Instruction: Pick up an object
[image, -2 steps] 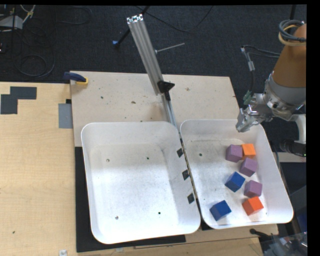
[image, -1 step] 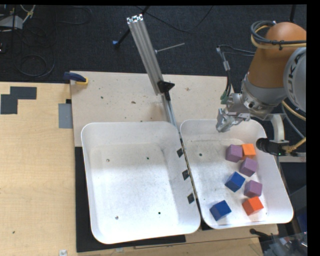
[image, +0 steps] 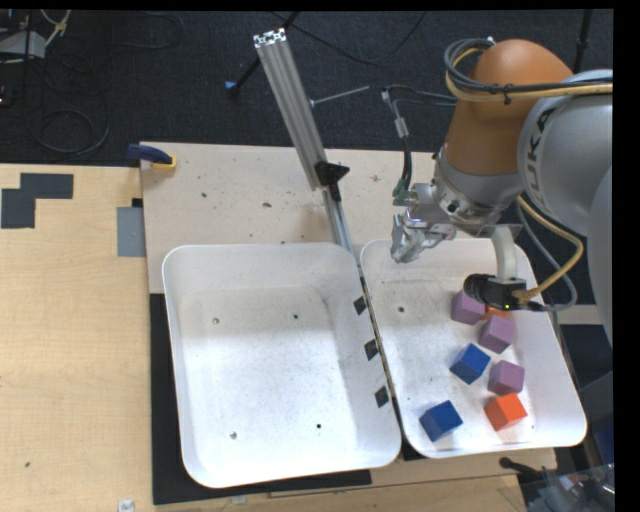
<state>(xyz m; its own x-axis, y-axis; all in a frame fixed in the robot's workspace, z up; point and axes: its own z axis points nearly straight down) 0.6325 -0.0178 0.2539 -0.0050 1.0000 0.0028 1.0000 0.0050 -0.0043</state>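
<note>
The right bin holds several small blocks along its right side. Three purple blocks lie there: one at the top, one just below it and one lower. Two blue blocks sit further left, one mid-bin and one near the front. An orange block rests near the front right. My gripper hangs over the bin's far left corner, well apart from all the blocks, with nothing seen between its fingers.
The left bin stands beside the right one, with black clips along the shared rim. A slanted metal bar rises behind the bins. A blue and yellow clamp sits at the bench's far left corner.
</note>
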